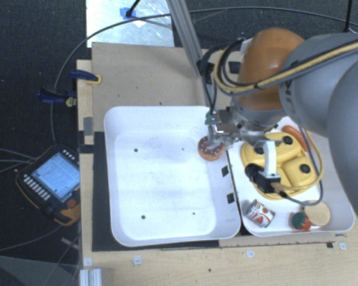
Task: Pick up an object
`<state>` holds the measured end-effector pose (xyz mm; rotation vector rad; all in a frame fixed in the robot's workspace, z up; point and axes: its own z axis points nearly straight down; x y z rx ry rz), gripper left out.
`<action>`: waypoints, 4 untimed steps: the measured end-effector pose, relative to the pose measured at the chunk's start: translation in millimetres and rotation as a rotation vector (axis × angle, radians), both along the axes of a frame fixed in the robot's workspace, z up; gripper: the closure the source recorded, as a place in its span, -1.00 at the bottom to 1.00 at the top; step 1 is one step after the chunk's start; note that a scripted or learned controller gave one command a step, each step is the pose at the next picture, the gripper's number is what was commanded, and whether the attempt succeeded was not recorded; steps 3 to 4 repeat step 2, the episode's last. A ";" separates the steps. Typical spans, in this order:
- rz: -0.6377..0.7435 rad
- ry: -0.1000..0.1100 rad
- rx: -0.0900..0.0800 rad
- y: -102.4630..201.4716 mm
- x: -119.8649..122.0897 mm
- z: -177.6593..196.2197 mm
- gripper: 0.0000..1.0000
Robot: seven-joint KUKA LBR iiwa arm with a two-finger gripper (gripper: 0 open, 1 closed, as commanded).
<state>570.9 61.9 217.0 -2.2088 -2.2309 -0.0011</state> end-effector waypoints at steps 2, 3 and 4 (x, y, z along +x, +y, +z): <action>-0.006 -0.001 -0.001 44.8 -22.1 3.3 -1.00; -0.006 -0.001 -0.001 44.8 -22.1 3.3 -1.00; -0.006 -0.001 -0.001 44.8 -22.1 3.3 -1.00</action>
